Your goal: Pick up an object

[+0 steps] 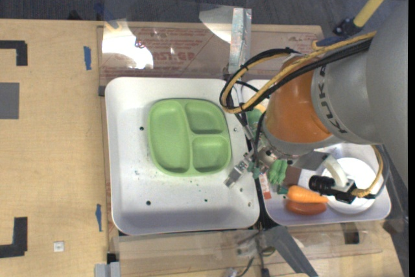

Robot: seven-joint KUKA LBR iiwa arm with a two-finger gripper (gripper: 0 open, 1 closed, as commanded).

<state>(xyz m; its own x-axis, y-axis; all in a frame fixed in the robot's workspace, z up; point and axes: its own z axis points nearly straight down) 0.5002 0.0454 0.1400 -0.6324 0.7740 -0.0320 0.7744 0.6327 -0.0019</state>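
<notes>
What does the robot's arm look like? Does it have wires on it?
The arm is thick, rounded and smooth grey, with a bright orange band above the wrist. Dark lettering runs along the grey part by the band. Yes, it has wires: black and yellow cables loop beside the orange part. The hand is small, metal-looking, with green bits beside it.
</notes>
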